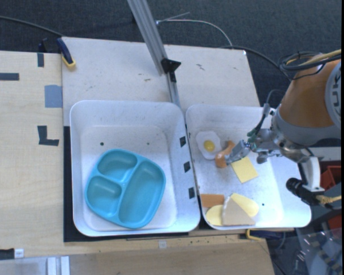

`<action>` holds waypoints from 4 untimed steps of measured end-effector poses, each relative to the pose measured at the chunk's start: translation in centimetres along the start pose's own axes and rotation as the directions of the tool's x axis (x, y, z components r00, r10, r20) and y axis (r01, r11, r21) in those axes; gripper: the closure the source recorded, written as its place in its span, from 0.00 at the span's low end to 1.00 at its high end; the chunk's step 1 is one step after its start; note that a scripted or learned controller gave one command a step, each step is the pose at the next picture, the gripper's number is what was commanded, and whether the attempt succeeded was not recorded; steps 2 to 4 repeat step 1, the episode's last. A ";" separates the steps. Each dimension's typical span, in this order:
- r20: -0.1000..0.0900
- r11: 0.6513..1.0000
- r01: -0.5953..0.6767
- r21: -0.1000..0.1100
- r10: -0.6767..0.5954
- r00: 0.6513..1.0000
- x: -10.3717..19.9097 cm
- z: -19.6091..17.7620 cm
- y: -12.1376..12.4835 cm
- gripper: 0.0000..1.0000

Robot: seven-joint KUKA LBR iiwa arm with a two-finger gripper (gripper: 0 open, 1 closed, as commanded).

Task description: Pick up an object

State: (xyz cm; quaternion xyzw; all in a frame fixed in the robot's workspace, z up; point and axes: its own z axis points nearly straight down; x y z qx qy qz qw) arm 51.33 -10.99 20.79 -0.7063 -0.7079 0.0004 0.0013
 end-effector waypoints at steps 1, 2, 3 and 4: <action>-0.001 1.000 -0.002 0.009 0.002 1.000 1.1 9.1 -1.9 0.00; -0.001 1.000 -0.002 0.009 0.002 1.000 1.1 9.1 -1.9 0.00; -0.001 1.000 -0.002 0.009 0.002 1.000 1.1 9.1 -1.9 0.00; -0.001 1.000 -0.002 0.009 0.002 1.000 1.1 9.1 -1.9 0.00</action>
